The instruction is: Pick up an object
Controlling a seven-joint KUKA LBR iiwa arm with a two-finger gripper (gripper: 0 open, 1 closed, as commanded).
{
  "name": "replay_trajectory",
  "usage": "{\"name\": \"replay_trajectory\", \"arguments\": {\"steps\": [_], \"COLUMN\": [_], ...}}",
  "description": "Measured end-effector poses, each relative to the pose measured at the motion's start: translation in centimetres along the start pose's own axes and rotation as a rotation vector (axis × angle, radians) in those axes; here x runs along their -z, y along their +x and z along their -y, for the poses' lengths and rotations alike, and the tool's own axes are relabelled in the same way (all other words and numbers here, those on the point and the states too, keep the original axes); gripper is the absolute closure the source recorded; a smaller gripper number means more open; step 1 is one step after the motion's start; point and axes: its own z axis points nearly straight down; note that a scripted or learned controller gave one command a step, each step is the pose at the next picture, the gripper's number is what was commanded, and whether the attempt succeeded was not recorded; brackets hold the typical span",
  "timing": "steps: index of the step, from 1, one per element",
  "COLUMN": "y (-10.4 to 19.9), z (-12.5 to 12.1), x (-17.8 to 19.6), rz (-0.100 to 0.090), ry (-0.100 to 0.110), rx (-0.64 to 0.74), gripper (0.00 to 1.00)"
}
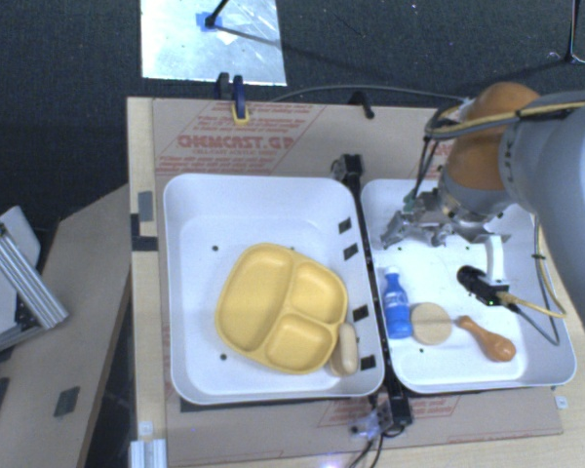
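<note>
Gripper (416,224) over shallow white bin (448,367) at right of frame (opening impossible to tell), up-frame from small blue plastic bottle (396,305), round wooden disc (431,323), brown wooden pestle (487,339).

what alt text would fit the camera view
The claw of a grey arm hangs over the right bin, which holds a blue bottle, a wooden disc and a wooden pestle. The left bin holds a yellow tray and a beige roll.

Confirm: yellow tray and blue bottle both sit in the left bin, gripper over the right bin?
No: the camera view shows the blue bottle in the right bin. The yellow tray is in the left bin, gripper over the right bin.
</note>
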Motion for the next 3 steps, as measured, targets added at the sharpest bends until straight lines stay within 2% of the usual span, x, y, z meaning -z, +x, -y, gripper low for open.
{"name": "replay_trajectory", "arguments": {"steps": [1, 3], "y": [0.0, 0.5], "z": [-0.1, 0.0], "x": [1.2, 12.4], "rz": [0.000, 0.001], "ry": [-0.004, -0.007], "rx": [0.000, 0.003], "gripper": [1.00, 1.00]}}
